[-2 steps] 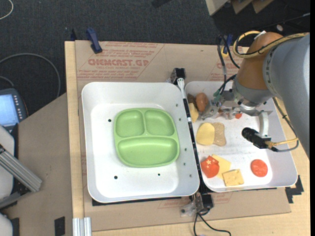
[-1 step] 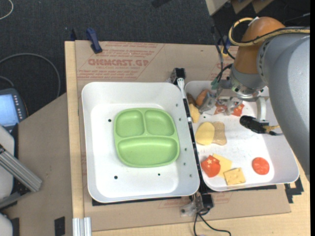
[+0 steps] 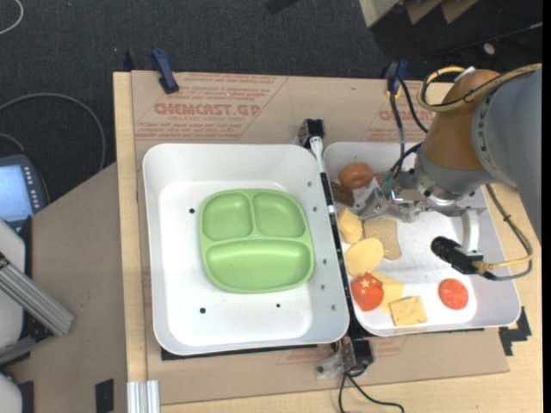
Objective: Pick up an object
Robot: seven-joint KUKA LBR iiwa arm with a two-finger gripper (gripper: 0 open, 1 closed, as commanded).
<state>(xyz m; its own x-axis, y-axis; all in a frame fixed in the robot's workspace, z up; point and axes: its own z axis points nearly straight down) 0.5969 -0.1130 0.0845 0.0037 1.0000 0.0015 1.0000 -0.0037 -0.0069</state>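
Down in the right bin point(image 3: 495, 312), I see my end effector point(image 3: 372, 198) lowered at the far left corner, just beside a brown round piece point(image 3: 355, 175); I cannot tell how it is set. Near it lie a tan slice point(image 3: 383, 235) and two pale yellow pieces point(image 3: 362, 254). Closer to me sit a red strawberry-like piece point(image 3: 368, 292), a cracker square point(image 3: 407, 311) and a red tomato piece point(image 3: 454, 294). Across the divide, the left bin point(image 3: 168, 239) holds a green divided plate point(image 3: 256, 238) on my desk point(image 3: 138, 144).
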